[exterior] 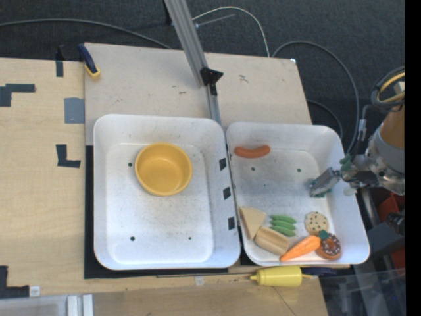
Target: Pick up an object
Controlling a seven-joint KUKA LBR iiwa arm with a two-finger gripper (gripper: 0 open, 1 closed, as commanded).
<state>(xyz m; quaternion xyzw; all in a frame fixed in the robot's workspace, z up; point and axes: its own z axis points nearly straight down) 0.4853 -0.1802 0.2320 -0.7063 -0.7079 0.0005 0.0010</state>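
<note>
- Currently hand [320, 183] hovers low over right bin [289, 133], apparently empty; grip state unreadable.
- Nearest targets just below it: cookie [316, 222], green beans [283, 224], carrot [300, 247], clustered, so crowding likely.
- Sausage [252, 151] up-left, isolated.
- Yellow bowl [163, 168] far left.

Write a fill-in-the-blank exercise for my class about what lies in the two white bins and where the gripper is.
1. The round yellow plastic bowl sits in the ______ white bin.
2. The orange toy hot dog sausage lies near the ______ edge of the right white bin.
3. The orange toy carrot has the brown bread roll to the left and the ______ to the right.
4. The grey two-finger gripper is over the ______ bin.

Missing words: left; far; frosted doughnut; right
</note>
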